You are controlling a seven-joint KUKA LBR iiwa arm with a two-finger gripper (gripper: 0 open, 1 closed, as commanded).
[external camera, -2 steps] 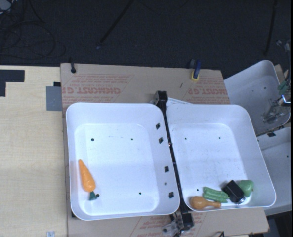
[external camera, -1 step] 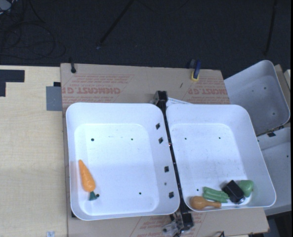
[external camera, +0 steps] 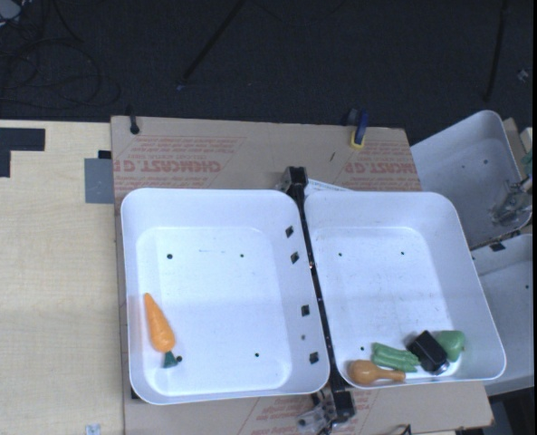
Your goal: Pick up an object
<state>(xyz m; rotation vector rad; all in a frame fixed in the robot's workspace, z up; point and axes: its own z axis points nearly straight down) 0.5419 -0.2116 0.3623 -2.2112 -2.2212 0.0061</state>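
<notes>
- Dark floor with loose cables fills the far side of the room, and nearer lies the pale wooden desk (external camera: 42,270) with a brown cardboard sheet (external camera: 250,157) on it.
- Two shallow white bins sit on the cardboard side by side, touching along a black centre strip.
- Left bin (external camera: 209,216): an orange carrot (external camera: 158,323) lies near the left wall toward the front, its small green top end pointing to the front edge.
- Right bin (external camera: 386,216): in the front right corner lies a tight cluster of things: a tan pear-shaped piece (external camera: 374,372), a green pod-like piece (external camera: 395,358), a black block (external camera: 428,351) and a rounded green piece (external camera: 452,342), all touching or just beside one another.
- At the right edge a grey-white metal panel (external camera: 472,166) leans beside the right bin.
- Whether the pincer is apart or together I cannot tell.
</notes>
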